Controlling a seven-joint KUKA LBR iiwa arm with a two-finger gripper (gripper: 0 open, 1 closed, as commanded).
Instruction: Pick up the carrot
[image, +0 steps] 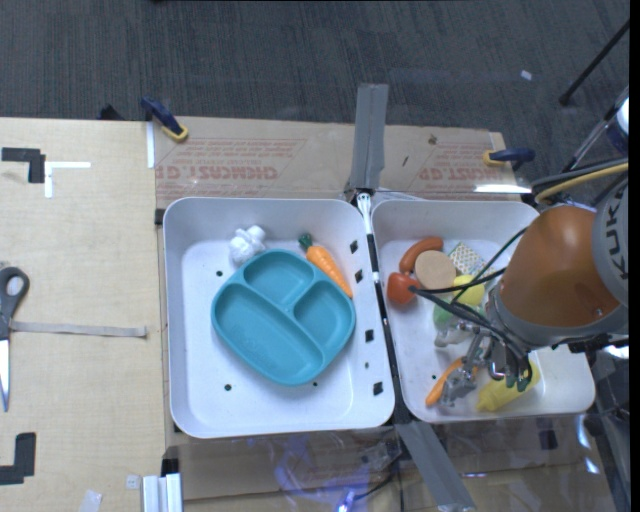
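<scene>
Two white bins sit side by side on the bench, and the carrot (328, 268) lies in the left bin (190, 400). It rests against the upper right edge of a blue tray (280, 320), between the tray and the wall the bins share. Its long axis runs on a slant, with the green top toward the far left and the orange tip toward the near right. The gripper (466, 372) hangs low over the near part of the right bin (570, 395), among a tomato (400, 289), a sausage (420, 250) and yellow pieces (500, 398). A slim orange piece (440, 388) lies just beside it, too hidden by cables to name or to say whether it is held. Whether the gripper is open or closed cannot be told from this angle. The carrot lies well apart from it, up and to the view's left across the dividing wall, so the coming move likely calls for crossing that wall and closing across the carrot's slanted length rather than along it.
</scene>
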